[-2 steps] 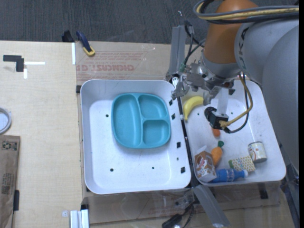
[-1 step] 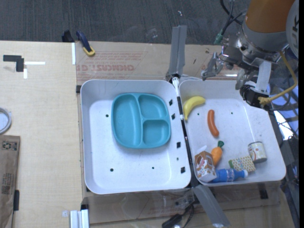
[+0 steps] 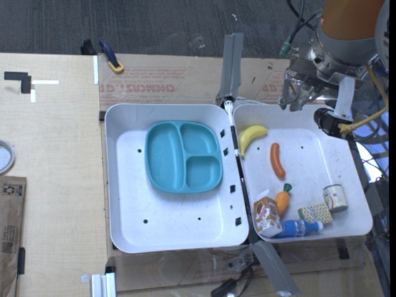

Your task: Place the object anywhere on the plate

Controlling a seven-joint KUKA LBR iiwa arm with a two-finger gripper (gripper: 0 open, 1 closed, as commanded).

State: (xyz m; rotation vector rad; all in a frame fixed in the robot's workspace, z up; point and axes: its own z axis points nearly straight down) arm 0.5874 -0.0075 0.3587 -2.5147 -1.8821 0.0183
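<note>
Teal plastic marks the plate (image 3: 184, 156), a three-part dish that is set in the left bin (image 3: 124, 184), toward its far half, with nothing seen on it. The right bin (image 3: 334, 166) is placed just beside the left one, and all the small objects are gathered in it. A banana (image 3: 250, 137) is seen at its far left corner, close to the wall shared by the bins. An orange-red sausage (image 3: 276, 159) lies upright in the picture, a little right of the banana and apart from it. Near the front edge a carrot (image 3: 283, 200) is found touching a small carton (image 3: 266, 216), below which a blue bottle (image 3: 298, 229) lies on its side. A green-edged sponge (image 3: 316, 213) rests against the bottle, and a small can (image 3: 335, 198) stands just right of the sponge.

The arm is seen at the far right, its orange band at the top of the picture. The end effector (image 3: 297, 98) is held over the far rim of the right bin, well apart from every object. Nothing is seen gripped by it; whether it is open or closed cannot be told at this size. A yellow-and-blue clamp (image 3: 111, 57) lies on the bench (image 3: 49, 141) beyond the left bin.
</note>
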